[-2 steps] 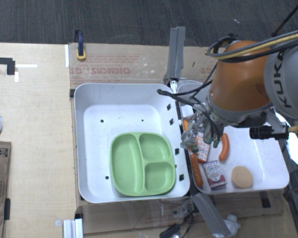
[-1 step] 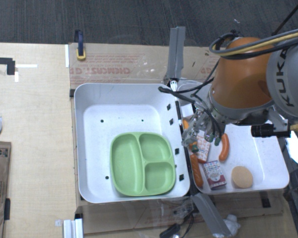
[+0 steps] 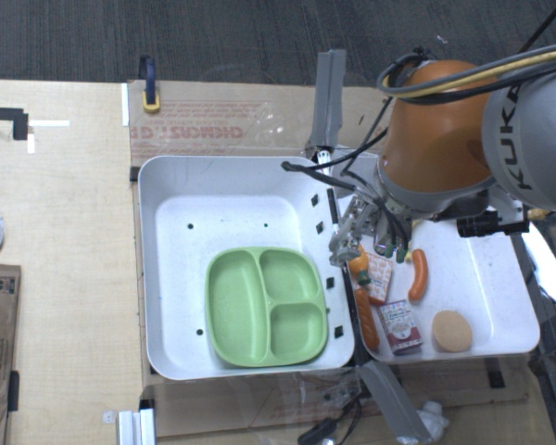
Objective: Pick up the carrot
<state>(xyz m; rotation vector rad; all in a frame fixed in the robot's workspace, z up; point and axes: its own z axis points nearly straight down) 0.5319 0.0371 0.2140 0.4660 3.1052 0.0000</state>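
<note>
Tool (image 3: 369,239) — low over right bin's (image 3: 500,346) left edge | grip state unclear | carrot (image 3: 365,318) — just below it.

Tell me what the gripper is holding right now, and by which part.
Cannot be told. The gripper sits low over the left edge of the right bin, just above the carrot, but its tip is too cluttered to read any hold.

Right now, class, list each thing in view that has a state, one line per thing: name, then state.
Gripper: low over the right bin's left edge, above the carrot.
Carrot: lying along the right bin's left wall.
Sausage: lying flat in the right bin.
Carton: lying on its side.
Plate: flat in the left bin, upright.
</note>
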